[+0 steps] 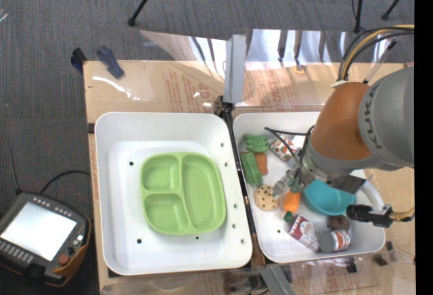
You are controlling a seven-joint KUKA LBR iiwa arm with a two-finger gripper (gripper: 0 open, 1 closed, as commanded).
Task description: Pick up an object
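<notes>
While the grey-and-orange arm leans in from three o'clock, its gripper sits low in the right-hand bin, down among the clutter and not yet lifted away with anything that can be made out. Whether the pincer is spread or pinched cannot be told from this angle: the wrist and the surrounding toys mask it.

Candidates for the pick lie all around it. An orange carrot-like toy sits just below the gripper at six o'clock, a speckled cookie lies at about eight o'clock from it, and a teal bowl rests just beside it at four o'clock. Green toy vegetables crowd the bin's ten o'clock corner, while a labelled can and a second small can lie on their sides near the front wall at six o'clock.

The left-hand bin carries a green divided plate at its centre.

Judged from this moment, the task stands at the reach-and-grasp stage: the approach looks made, but no secure hold is evident, and the lift clear of the bin remains to be done.
</notes>
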